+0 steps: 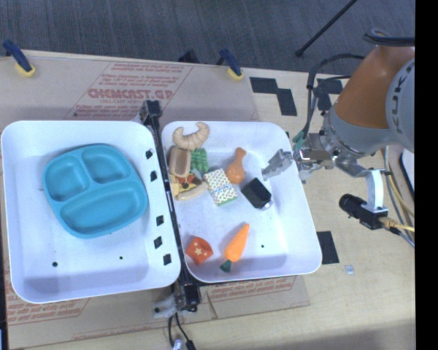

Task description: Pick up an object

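Observation:
The right bin [292, 217] holds several toy foods. A croissant [192, 135] lies at the back, with a hot dog [179, 161] and a green leafy piece [198, 159] below it. An orange drumstick [236, 166], a green-and-white checkered block [220, 187] and a black block [256, 193] lie in the middle. A carrot [236, 243] and a red piece [198, 249] rest near the front. My gripper [276, 164] hangs over the bin's right side, just above and right of the black block and right of the drumstick. Nothing shows in its grasp.
The left bin [22, 217] bears a blue divided plate [95, 188]. A black hinge strip [164, 195] runs between the bins. A yellow toy piece [187, 189] lies by that strip. Cables and a black fitting [361, 210] hang off the arm at the right.

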You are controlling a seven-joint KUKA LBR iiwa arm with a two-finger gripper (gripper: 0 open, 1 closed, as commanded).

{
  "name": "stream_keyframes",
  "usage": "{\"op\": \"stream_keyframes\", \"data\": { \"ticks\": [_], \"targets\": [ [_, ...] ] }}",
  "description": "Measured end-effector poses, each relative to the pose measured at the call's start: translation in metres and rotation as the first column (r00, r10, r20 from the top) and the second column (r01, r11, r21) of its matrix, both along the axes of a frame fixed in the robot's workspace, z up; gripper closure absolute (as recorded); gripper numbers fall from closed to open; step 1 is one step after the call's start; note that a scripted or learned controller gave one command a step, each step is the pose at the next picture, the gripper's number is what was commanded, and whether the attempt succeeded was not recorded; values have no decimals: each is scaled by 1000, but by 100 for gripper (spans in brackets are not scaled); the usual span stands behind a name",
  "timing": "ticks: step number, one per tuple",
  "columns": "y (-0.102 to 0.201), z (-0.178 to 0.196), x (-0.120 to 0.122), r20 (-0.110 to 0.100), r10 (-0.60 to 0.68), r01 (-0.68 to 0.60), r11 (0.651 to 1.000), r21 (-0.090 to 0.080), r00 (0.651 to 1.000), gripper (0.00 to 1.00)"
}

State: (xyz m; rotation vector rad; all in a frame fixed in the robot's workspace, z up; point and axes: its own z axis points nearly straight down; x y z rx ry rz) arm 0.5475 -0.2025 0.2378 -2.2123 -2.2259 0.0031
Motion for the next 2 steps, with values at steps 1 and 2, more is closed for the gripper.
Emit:
{"op": "stream_keyframes", "data": {
  "ticks": [1,2],
  "targets": [
    [51,-122,-21,-3,-33,33,999,1,999,0],
    [65,-146,-72,-1,25,-25,1000,1,1000,0]
  ]
}}
